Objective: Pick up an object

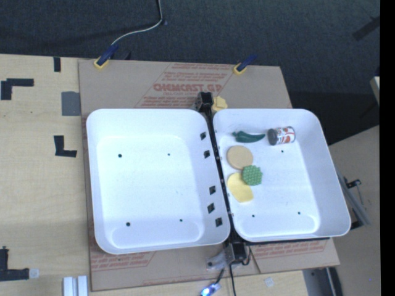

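The right bin point(308, 221) holds several small objects near its left side. A dark green pepper-like piece point(249, 137) lies at the top, with a small red and white can point(281, 135) on its side just to the right. Below them sits a tan round disc point(240, 157). A green bumpy ball point(252, 176) rests against a yellow piece point(241, 189) beneath it.
The left bin point(148, 184) adjoins the right one along a central seam with black clips point(213, 177). Both sit on a cardboard sheet point(185, 82) held by blue and yellow clamps point(105, 55). A cable point(157, 11) runs over the dark floor behind.
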{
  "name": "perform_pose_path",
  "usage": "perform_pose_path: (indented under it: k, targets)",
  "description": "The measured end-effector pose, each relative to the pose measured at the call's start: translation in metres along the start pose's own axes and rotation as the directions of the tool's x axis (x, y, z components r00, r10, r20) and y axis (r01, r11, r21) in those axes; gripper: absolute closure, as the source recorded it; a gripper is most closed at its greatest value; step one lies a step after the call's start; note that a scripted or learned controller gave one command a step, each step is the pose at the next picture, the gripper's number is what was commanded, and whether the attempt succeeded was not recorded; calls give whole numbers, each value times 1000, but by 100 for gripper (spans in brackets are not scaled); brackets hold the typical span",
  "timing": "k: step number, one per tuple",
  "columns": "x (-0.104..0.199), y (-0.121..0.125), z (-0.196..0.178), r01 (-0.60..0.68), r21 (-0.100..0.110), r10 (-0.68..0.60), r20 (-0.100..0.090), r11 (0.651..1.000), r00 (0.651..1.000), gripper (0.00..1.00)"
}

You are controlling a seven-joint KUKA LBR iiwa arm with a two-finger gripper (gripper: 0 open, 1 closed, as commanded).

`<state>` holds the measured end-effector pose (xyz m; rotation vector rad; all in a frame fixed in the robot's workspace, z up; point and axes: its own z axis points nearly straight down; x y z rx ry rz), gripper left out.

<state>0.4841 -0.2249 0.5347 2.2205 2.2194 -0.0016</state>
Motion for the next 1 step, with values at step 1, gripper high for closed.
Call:
perform_pose_path:
  k: [1]
  targets:
    - [40,0,-1,5,1,-5,-2,1000,1000,100]
